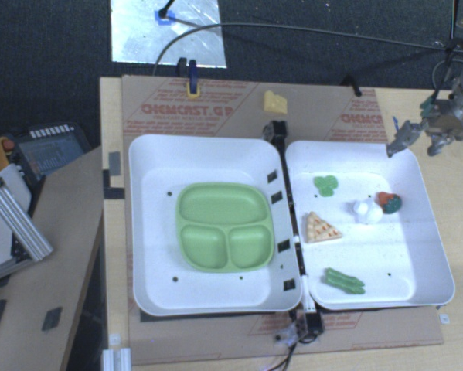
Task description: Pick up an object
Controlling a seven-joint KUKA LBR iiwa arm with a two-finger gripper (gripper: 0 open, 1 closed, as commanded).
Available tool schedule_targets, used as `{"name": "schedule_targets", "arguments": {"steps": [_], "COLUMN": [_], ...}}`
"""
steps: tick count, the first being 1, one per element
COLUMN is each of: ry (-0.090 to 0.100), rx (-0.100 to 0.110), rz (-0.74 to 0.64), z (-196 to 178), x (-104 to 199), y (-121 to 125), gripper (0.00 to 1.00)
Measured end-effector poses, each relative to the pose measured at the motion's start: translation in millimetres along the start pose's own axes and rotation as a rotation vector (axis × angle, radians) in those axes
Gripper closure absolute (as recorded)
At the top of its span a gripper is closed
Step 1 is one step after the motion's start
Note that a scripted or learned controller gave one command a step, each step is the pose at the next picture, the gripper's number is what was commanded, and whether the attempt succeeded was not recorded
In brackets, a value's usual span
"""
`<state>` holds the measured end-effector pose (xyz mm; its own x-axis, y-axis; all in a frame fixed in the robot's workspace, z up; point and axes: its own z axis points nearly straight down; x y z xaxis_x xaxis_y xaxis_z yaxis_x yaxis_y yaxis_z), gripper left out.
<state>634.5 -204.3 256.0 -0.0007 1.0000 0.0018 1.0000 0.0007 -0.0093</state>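
five small plastic toy foods spread in the shallow white right bin; grey two-finger gripper open, empty, over its far-right rim.

Divided tray in left bin, several small items (perhaps toy food) in right bin, gripper above its far corner.

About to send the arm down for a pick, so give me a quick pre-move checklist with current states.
1. Gripper open, holding nothing: ok.
2. Gripper over a target: not ok, it hangs at the right bin's far right corner.
3. Targets lie apart: partly; pizza slice, green bean and green piece ok, white piece touches the red-green piece.
4. Green tray lies in the left bin, away from the targets: ok.
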Motion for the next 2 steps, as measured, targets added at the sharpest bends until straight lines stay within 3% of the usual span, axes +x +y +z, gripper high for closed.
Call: {"name": "schedule_targets", "arguments": {"steps": [1, 2], "ry": [-0.003, -0.002], "rx": [-0.012, -0.009], "rz": [-0.003, -0.005], "z": [-7, 41], "x": [1, 9], "y": [2, 9], "gripper": [0.00, 0.00]}}
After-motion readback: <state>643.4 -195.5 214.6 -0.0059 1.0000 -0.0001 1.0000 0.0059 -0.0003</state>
